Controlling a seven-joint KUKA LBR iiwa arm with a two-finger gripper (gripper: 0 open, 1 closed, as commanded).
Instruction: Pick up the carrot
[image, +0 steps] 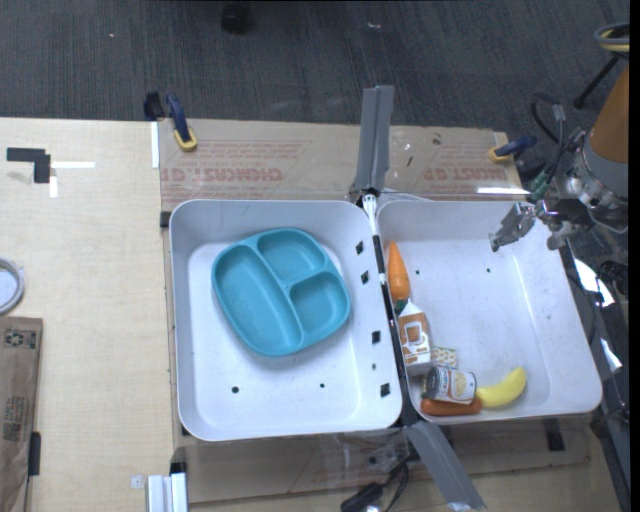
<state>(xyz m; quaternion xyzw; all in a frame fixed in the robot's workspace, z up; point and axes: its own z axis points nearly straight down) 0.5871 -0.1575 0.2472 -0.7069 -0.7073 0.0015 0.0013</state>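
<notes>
The orange carrot (398, 271) lies along the left wall of the right bin (520, 300), pointing toward the back. My gripper (512, 228) hovers over that bin's back right part, well right of the carrot and apart from it. Nothing is visible between its fingers.
Below the carrot along the left wall sit a small carton (414, 338), a can (449, 384), a red-orange item (448, 406) and a yellow banana (502, 389). The left bin (200, 390) holds a blue divided plate (282, 291). A grey post (374, 140) stands behind the bins.
</notes>
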